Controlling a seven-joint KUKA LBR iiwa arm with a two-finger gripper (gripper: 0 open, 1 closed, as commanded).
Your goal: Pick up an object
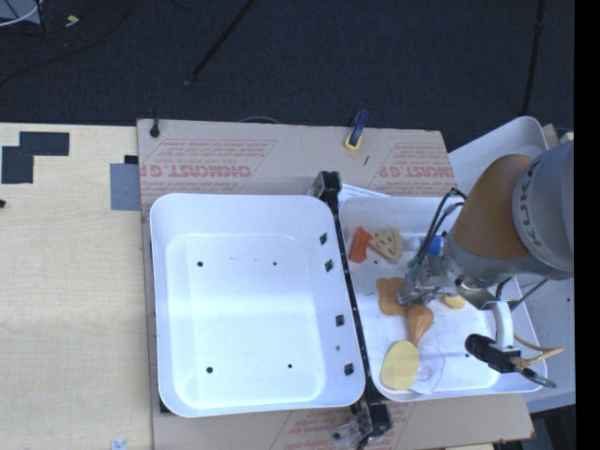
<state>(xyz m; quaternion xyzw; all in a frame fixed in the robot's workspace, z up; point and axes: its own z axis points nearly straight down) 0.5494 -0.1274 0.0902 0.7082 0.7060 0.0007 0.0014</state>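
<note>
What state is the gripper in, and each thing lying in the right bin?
gripper: low in the right bin
red block: lying loose beside the tan wedge
tan wedge: lying flat
orange cone: on its side, next to the gripper
yellow oval: lying flat, apart from the gripper

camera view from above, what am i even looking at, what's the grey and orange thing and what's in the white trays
One fixed camera looks down at a slant on a bench. The grey and orange shape reaching in from the right is a robot arm. At its tip is a gripper for picking things up. The white trays are two bins, the left bin and the right bin. In the right bin lie a red-orange block, a tan wedge, two orange pieces and a yellow oval. The gripper sits low over the orange pieces. I cannot tell whether it holds anything.
</note>
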